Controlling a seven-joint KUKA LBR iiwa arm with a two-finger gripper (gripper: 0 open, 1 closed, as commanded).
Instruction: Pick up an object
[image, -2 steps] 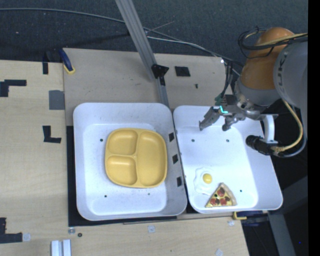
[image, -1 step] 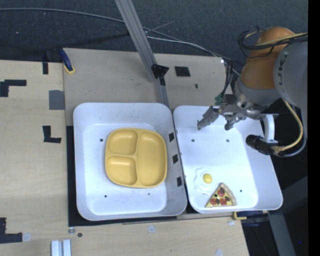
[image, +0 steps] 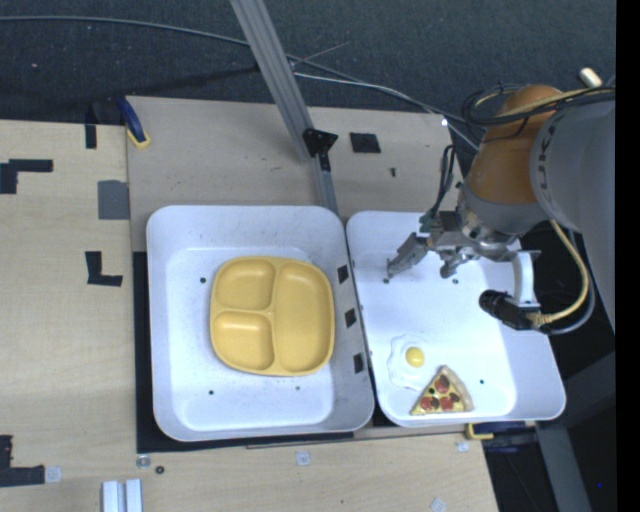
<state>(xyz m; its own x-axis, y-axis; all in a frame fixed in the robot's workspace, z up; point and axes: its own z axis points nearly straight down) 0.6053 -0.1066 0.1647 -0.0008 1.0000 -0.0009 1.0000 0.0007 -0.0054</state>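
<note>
While jaws hang spread and empty at frame right, egg, pizza at lower right, plate centre.

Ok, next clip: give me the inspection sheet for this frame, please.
Surface: bench bearing two white bins, left bin, right bin.
Job's things: fried egg and pizza slice at the right bin's near edge, touching or nearly so.
Clutter: yellow divided plate in the left bin.
End effector: open, over the right bin's far end, holding nothing.
Cables: yellow cable looping beside the wrist.
Surroundings: black tape marks on the bench.
</note>
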